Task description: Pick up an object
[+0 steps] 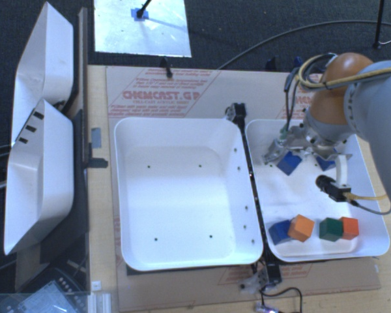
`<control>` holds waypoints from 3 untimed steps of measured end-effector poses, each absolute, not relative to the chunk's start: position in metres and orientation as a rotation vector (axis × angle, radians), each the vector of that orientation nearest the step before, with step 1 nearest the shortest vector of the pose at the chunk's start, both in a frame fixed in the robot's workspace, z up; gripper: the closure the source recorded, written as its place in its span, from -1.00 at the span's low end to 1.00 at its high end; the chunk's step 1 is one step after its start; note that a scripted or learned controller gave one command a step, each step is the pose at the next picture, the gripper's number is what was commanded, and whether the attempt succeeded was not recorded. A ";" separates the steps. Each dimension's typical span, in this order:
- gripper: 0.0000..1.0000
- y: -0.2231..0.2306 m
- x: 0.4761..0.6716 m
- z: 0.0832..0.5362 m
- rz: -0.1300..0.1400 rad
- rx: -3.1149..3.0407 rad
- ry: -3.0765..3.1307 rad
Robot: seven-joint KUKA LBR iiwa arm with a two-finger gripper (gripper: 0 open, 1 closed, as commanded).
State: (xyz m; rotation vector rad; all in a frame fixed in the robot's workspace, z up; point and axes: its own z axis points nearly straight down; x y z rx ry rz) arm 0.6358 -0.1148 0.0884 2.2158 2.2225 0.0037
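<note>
Two shallow white bins sit side by side on the bench. We see the left bin (182,194) holding no blocks, only small dark dots scattered over its floor. The right bin (368,250) carries all the objects. Along its near edge runs a row of four: a blue block (279,231) closest to the divider between the bins, an orange block (301,227) touching it on the right, then a green block (330,229), and a second orange block (350,227) pressed against the green one, near the bin's near right corner.

Toward the far edge of the right bin we find the arm (371,96), grey with an orange band above the wrist, reaching down over the bin's far half. Its gripper (281,150) points toward the divider, low over the bin floor. A blue cube (289,164) lies right at the gripper, tilted on the floor, just on the near side of the metal fingers (272,155) and seemingly touching them. We cannot tell whether the cube sits between the fingers or merely beside them, nor how far apart the fingers stand, since the wrist and its cables crowd that spot. Another small blue piece (325,163) shows just to the right of the cube, partly hidden under the wrist. A black cable fitting (329,188) hangs from the arm over the middle of the bin, between the gripper and the near row of blocks, well apart from that row.
</note>
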 end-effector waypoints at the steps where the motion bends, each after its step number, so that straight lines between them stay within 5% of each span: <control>1: 1.00 -0.117 0.636 0.100 0.006 2.217 2.217; 2: 1.00 -0.011 0.649 0.191 0.013 2.208 2.229; 3: 1.00 0.049 0.639 0.186 0.002 2.216 2.229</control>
